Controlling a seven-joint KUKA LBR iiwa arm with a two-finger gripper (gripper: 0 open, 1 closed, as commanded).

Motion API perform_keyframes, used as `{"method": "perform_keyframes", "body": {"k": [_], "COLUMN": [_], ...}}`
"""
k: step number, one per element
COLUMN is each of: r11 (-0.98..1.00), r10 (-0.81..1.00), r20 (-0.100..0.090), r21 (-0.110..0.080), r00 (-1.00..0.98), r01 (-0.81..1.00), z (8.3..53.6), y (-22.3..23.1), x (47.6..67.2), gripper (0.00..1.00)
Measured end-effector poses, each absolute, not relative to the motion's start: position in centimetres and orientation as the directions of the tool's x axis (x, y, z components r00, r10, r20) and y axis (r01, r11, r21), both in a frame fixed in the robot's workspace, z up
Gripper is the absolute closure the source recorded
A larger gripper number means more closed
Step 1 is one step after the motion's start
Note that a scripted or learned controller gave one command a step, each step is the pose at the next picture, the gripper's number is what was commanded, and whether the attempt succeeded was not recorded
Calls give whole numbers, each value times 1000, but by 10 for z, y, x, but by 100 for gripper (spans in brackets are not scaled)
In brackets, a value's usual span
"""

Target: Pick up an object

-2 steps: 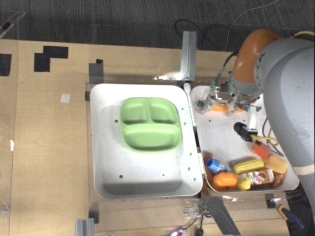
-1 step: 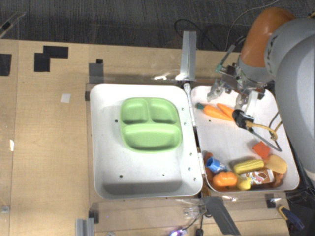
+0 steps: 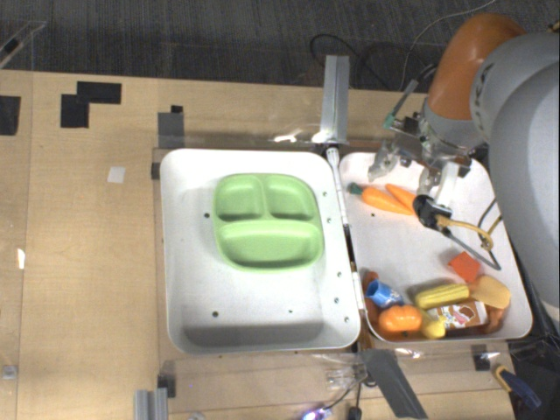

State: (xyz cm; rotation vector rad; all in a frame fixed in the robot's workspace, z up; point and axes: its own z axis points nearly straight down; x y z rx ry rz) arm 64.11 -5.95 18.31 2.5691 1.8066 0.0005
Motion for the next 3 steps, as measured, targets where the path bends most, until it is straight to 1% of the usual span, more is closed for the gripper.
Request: {"method": "perform_keyframes", "body": {"k": [1,2,3], "r11": [-215,-84,-4], "r10": [977,996,1000], "r20": [-1,0,0], "r21": [1,0,1], "r00": [215,84,4], "r01": [977,996,1000], "z": [219,161,183], "y": [-25,-89,-54], "x": [670,616,634], "gripper": [0,0,0]}}
